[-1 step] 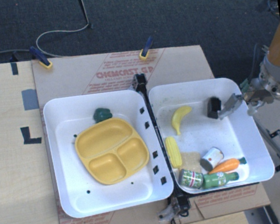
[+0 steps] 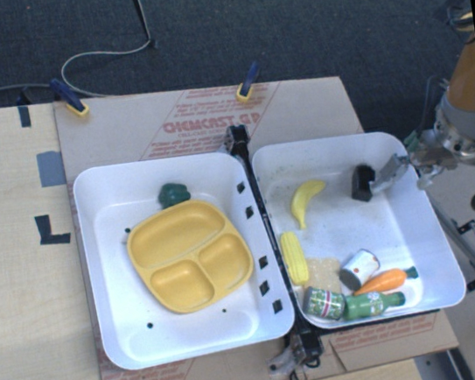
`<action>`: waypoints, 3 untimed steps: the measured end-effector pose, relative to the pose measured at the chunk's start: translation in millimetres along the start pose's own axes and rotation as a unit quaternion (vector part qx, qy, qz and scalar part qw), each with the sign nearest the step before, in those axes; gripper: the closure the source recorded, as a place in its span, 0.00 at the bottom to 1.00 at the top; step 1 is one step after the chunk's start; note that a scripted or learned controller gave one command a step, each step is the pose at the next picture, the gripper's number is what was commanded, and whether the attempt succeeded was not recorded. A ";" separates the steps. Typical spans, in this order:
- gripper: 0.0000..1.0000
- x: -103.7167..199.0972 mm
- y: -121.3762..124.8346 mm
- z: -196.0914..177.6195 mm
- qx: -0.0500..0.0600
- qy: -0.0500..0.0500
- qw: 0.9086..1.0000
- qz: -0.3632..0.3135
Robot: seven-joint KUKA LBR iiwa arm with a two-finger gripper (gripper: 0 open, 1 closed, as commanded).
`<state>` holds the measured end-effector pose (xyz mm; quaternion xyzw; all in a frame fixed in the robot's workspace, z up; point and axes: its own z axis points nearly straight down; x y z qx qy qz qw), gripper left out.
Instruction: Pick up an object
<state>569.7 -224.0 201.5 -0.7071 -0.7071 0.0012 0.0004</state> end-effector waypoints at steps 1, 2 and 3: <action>0.00 60.7 69.3 45.0 0.000 0.001 1.000 -0.001; 0.00 138.6 97.9 16.7 -0.001 0.001 1.000 -0.002; 0.00 160.9 66.1 17.2 0.000 0.000 1.000 -0.001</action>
